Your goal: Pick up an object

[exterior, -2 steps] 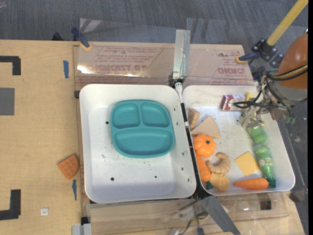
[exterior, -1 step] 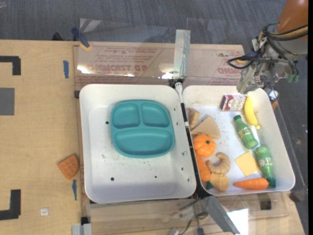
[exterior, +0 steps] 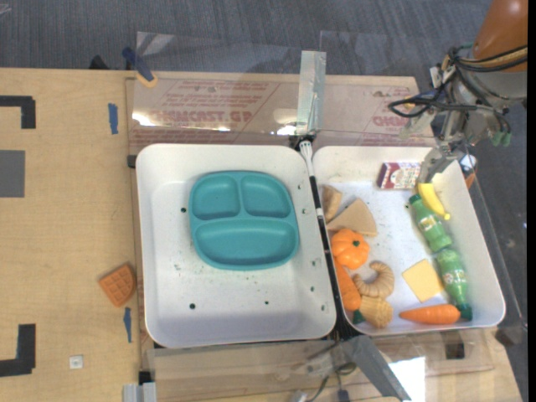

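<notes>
My arm comes in from the upper right, the orange band at the corner and the grey wrist with its black cables angled down toward the far right corner of the right bin (exterior: 490, 266). My gripper (exterior: 433, 167) hangs over that corner, just above the yellow banana (exterior: 430, 199) and beside the small purple-and-white carton (exterior: 399, 175). Whether it is spread or pressed together I cannot tell, and nothing shows pinched in it.

Two white bins sit side by side. The left bin (exterior: 159, 291) bears one teal divided plate (exterior: 244, 219). The right bin carries the things I could pick: two green bottles (exterior: 442, 249) lying end to end along the right wall, one tan wedge of bread (exterior: 355, 216) near the divider, one yellow cheese slice (exterior: 422, 280), one orange pumpkin (exterior: 350, 249), one croissant (exterior: 376, 280), one orange carrot (exterior: 430, 314) at the near edge, the one banana and the one carton. One small waffle (exterior: 117, 284) lies on the wooden bench (exterior: 59, 224), left of the bins.
</notes>
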Controlling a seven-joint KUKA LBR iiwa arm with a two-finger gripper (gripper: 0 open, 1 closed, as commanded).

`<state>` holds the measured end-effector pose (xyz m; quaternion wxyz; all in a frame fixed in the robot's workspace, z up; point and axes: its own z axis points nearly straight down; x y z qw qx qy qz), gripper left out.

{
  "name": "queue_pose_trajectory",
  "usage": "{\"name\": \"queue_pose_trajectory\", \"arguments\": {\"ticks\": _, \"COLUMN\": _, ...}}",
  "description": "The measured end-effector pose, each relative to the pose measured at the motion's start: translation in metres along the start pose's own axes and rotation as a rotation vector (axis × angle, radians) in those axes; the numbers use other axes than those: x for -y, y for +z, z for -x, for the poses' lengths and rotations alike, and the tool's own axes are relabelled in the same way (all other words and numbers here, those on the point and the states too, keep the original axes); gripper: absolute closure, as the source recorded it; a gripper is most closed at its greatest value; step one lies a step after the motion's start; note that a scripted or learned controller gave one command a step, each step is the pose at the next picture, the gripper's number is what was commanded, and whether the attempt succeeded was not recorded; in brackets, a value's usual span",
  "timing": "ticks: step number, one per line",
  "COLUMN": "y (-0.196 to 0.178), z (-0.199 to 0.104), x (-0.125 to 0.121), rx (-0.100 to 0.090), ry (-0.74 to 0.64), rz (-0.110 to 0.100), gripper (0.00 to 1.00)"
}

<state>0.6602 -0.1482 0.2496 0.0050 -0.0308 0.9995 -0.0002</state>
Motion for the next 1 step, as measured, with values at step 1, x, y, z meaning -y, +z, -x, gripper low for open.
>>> {"name": "queue_pose_trajectory", "arguments": {"ticks": 1, "y": 0.0868, "z": -0.0401, "x": 0.0543, "rx": -0.01, "ry": 0.059, "rz": 0.001, "gripper": 0.0}}
